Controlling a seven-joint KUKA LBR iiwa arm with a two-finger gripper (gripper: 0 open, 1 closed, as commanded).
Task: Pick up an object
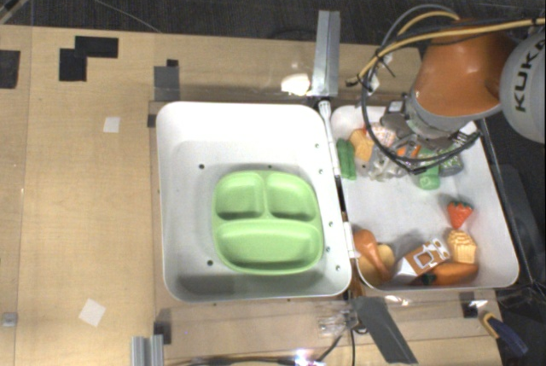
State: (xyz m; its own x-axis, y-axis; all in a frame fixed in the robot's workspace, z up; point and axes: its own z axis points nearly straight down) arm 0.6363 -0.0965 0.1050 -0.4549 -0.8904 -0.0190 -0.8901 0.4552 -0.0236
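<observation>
Toys (444, 258) lie below the arm's lowered claw (401, 153).

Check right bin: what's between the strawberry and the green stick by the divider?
Mostly bare white bin floor. In the camera view nothing sits on the line from the strawberry to the green stick; the arm's wrist clutter lies just above it.

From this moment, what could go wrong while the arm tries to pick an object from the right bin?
1. The gripper works low among the small items at the back of the right bin, under its own cables; it may close on nothing or on two things.
2. The green piece lies against the wall next to the left bin, so a finger might hit that wall.
3. The strawberry lies close by and may be pushed aside.
</observation>
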